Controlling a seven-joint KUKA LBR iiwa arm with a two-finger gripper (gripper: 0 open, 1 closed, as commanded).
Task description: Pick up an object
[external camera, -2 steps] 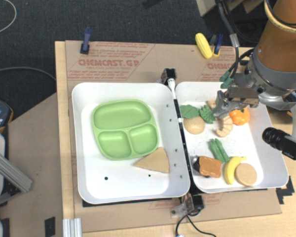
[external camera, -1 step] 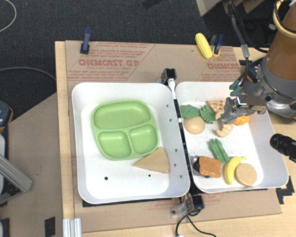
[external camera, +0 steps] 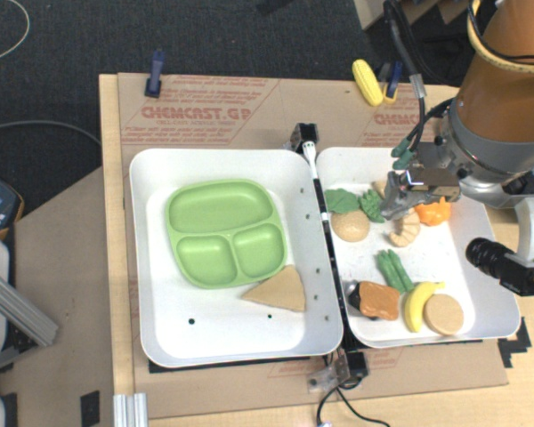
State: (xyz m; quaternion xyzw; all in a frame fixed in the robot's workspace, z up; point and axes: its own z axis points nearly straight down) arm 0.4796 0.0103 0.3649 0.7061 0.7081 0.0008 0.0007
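1. Low over the right bin (external camera: 489, 327), the gripper (external camera: 399, 205) sits among the toy foods; whether it is open or closed cannot be told.
2. Just beside it lie a green leafy piece (external camera: 343, 200), an orange piece (external camera: 433, 212) and a tan round (external camera: 351, 227), probably the candidates.
3. Nearer lie a banana (external camera: 416, 304) and a brown piece (external camera: 379, 300).
4. Left, the other bin (external camera: 151, 238) holds a green tray (external camera: 224, 231) and a tan wedge (external camera: 278, 290).

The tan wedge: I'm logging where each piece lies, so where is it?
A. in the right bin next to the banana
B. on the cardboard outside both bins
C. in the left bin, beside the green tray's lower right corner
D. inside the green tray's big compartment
C: the tan wedge lies on the floor of the left bin, just off the lower right corner of the green tray.
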